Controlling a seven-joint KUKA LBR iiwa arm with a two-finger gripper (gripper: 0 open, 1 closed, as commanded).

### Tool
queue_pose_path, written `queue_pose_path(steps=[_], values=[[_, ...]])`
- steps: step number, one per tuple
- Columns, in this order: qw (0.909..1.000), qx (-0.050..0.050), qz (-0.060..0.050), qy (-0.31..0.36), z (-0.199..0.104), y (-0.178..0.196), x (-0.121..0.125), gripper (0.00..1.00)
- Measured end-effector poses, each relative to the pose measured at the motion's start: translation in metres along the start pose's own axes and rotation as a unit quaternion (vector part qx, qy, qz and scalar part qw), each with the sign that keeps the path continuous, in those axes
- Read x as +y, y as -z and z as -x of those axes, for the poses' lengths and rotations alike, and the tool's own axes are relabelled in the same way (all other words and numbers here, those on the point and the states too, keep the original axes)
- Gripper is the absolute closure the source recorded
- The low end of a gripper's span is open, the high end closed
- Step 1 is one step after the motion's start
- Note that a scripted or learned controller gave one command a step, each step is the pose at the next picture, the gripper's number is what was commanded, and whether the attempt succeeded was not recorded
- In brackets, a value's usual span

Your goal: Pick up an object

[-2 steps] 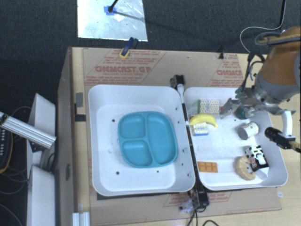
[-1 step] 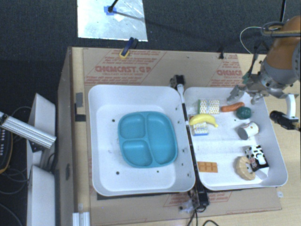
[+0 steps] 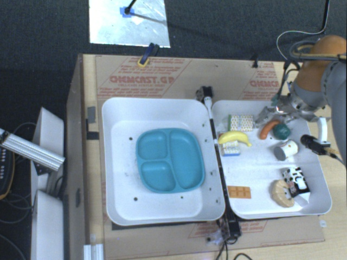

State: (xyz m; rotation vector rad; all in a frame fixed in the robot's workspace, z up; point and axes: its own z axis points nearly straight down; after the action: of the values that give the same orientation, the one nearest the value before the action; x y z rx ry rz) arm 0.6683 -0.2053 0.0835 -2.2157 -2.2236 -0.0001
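Two white bins point(image 3: 162, 108) are sitting on a tan board printed with red lettering point(image 3: 142, 80). A sky-blue divided plate point(image 3: 169, 160) is lying in the left bin. In the right bin, a yellow banana point(image 3: 234, 138) is showing beside a pale green-speckled packet point(image 3: 241, 122), an orange carrot-like piece point(image 3: 267, 129), a dark teal ball point(image 3: 282, 130), a grey and white cylinder point(image 3: 285, 150), an orange block point(image 3: 239, 192), a beige lump point(image 3: 282, 193) and a black-and-white patterned toy point(image 3: 296, 180). The arm point(image 3: 320, 69) is showing grey with an orange band.

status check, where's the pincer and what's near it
Pincer over right bin, far corner. Orange carrot-shaped toy and teal ball just beneath, not gripped. Banana apart, nearer the divider.
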Motion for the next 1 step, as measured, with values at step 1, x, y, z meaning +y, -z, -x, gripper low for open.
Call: queue_pose_path(steps=[1], values=[[1.0, -0.001, 0.002, 0.001, -0.037, 0.0013, -0.0156, 0.0]])
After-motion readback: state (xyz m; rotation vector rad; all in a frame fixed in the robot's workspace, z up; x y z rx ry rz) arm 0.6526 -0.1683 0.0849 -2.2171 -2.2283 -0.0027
